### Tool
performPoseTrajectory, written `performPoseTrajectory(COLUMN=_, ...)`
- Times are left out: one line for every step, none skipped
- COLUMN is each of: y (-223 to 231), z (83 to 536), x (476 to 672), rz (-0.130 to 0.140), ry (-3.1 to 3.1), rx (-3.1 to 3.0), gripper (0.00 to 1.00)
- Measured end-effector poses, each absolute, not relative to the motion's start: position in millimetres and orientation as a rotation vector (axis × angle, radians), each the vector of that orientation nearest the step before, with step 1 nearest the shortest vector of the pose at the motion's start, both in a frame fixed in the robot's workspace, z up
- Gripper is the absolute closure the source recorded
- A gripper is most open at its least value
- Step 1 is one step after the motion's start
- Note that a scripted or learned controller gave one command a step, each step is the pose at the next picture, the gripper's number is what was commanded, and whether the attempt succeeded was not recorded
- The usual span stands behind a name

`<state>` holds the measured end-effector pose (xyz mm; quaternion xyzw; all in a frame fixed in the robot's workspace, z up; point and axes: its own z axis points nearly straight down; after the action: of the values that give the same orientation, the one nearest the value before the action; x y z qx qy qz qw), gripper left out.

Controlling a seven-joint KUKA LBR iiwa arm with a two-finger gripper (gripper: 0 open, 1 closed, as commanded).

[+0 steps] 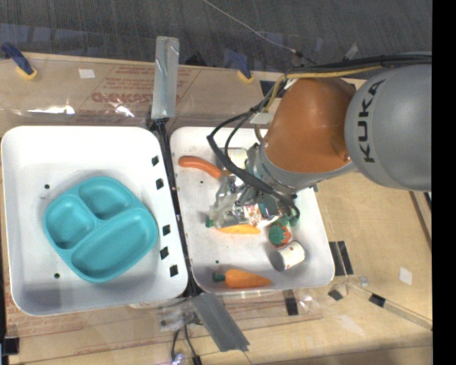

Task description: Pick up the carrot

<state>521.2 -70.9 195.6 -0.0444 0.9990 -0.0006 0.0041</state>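
- Gripper (235, 204): down in middle of right bin, in a clutter of small items; can't tell whether it's spread or pinched, wrist and cables hide it.
- Arm (384, 124): grey w/ orange band, comes in from right, covers upper-right part of right bin.
- Left bin (30, 150): holds teal divided plate (99, 226), 3 compartments, tilted, approx centre.
- Right bin (190, 257): just beside left bin, holds all the small stuff.
- Carrot (243, 280): orange w/ green top at left end, lying flat near front wall of right bin, apart from gripper.
- Orange curved piece (200, 165): back-left of right bin, near gripper.
- White cup (287, 257): on its side, right of carrot.
- Red-green item (281, 234): just above cup, too small to ID.
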Motion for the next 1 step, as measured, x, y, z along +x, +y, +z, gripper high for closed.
performPoseTrajectory(y=-151.0, z=258.8, x=538.6, rz=-0.006, ry=3.076, rx=-0.613, gripper=1.0)
